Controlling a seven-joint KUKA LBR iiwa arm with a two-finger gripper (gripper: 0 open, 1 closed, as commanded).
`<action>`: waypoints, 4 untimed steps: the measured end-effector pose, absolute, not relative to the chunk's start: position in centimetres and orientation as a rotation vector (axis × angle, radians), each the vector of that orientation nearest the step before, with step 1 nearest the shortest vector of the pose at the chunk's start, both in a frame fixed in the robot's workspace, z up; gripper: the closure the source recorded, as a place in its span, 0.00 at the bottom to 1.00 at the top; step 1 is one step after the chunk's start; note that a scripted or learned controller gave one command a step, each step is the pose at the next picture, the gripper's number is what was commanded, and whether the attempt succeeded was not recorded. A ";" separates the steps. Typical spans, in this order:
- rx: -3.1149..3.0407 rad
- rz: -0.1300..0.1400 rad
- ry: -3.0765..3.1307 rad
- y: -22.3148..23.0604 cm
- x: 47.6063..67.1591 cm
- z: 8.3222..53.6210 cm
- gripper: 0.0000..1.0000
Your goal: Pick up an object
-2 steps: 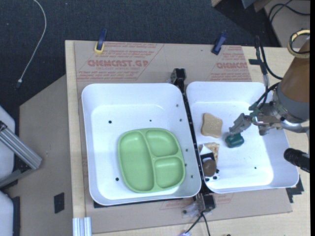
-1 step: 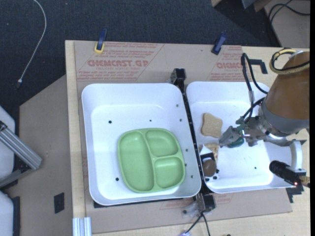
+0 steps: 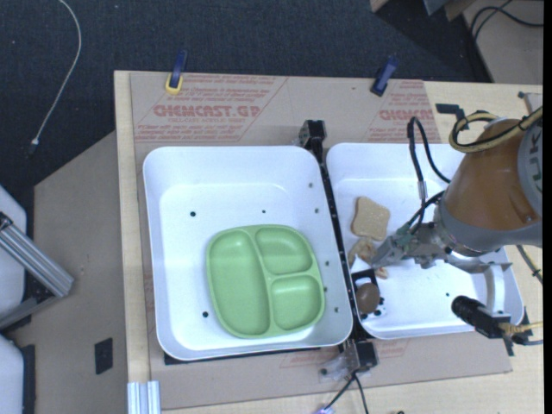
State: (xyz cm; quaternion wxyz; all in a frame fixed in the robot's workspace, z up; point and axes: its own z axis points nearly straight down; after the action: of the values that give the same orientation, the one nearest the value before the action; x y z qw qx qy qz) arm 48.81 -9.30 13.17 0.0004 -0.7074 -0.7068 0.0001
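Nearest the camera, in the right bin (image 3: pixel 405 324), a small dark brown lump (image 3: pixel 367 296) sits in the front-left corner, hard against the divider between the bins. Just behind it lies a small tan piece (image 3: pixel 366 250), and behind that a larger tan slab (image 3: pixel 372 217) that looks like a toast slice; all three line up along the right bin's left wall. The gripper (image 3: pixel 387 253) hangs low, just right of the small tan piece and between the lump and the slab. Fingers are lost in dark clutter at the tip, so their spread can't be read, and nothing is visibly held. The left bin (image 3: pixel 164 231) carries a green divided plate (image 3: pixel 264 279), front-centre, well apart from the gripper. Likely target: the small tan piece or the lump. Both look light, rigid and toy-like, probably smooth plastic, so slip risk is moderate. Best to pinch across the narrow width, coming in from the open side away from the right bin's wall. The slab lies flat, with little edge to catch. The surface (image 3: pixel 259 102) behind the bins bears two clamps (image 3: pixel 176 72).
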 end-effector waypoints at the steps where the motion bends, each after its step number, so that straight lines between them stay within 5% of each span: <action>1: -2.249 0.000 -2.223 -10.1 49.1 8.6 0.00; 2: -2.236 -0.002 -2.223 -9.6 49.0 9.6 1.00; 4: -2.224 -0.005 -2.227 -9.2 48.8 20.1 1.00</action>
State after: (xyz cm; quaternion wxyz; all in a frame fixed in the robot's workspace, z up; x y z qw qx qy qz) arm 48.83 -9.18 20.07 -0.0029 -0.7066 -0.7076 -0.0016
